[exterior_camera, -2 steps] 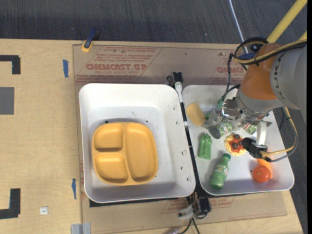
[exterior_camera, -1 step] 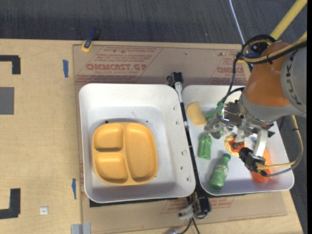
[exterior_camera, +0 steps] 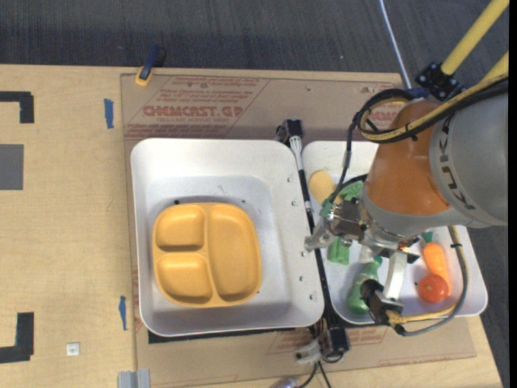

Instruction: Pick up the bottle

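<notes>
Hovering low over the right-hand bin (exterior_camera: 331, 152), my hand (exterior_camera: 343, 231) sits close to the wall this bin shares with its neighbour, and my own orange-banded wrist blankets most of what lies below. Is the hand apart or together? I cannot tell from up here. Now the bottle: my best guess is the green thing (exterior_camera: 338, 251) peeking out just beside the hand, on the side toward the bin's near rim and tight against that shared wall. It's half covered, so that's a judgement. Its long axis seems to run from far rim to near rim, though I can't be sure. A second green piece (exterior_camera: 357, 295) lies nearer the rim, a pale yellow thing (exterior_camera: 321, 186) sits on the hand's far side, and a carrot (exterior_camera: 436, 257) and a tomato (exterior_camera: 434, 288) are off toward the arm. The yellow divided tray (exterior_camera: 208, 253) rests in the other bin (exterior_camera: 161, 168), well apart. So the target is practically beneath me, and I'd say everything turns on closing across its narrow width without snagging the wall.
</notes>
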Robot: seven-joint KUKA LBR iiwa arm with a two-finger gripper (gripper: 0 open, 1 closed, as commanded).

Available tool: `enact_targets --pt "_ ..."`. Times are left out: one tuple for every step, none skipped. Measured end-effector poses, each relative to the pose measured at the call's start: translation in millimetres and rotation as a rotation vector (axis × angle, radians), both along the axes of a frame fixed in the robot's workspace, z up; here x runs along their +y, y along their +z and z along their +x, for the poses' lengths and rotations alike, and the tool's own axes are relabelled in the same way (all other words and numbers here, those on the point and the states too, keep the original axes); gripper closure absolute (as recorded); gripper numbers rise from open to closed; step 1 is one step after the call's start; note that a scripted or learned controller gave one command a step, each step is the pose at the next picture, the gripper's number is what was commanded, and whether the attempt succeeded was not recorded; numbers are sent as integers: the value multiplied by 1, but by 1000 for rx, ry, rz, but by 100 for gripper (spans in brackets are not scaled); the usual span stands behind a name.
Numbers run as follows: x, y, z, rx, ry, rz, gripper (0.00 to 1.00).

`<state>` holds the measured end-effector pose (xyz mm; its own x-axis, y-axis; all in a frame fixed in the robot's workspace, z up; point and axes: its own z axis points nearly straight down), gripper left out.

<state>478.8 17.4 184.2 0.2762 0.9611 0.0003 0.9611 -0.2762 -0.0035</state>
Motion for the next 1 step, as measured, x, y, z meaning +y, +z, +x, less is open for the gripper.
enact_targets --pt "0 10 1 -3 -2 0 100"
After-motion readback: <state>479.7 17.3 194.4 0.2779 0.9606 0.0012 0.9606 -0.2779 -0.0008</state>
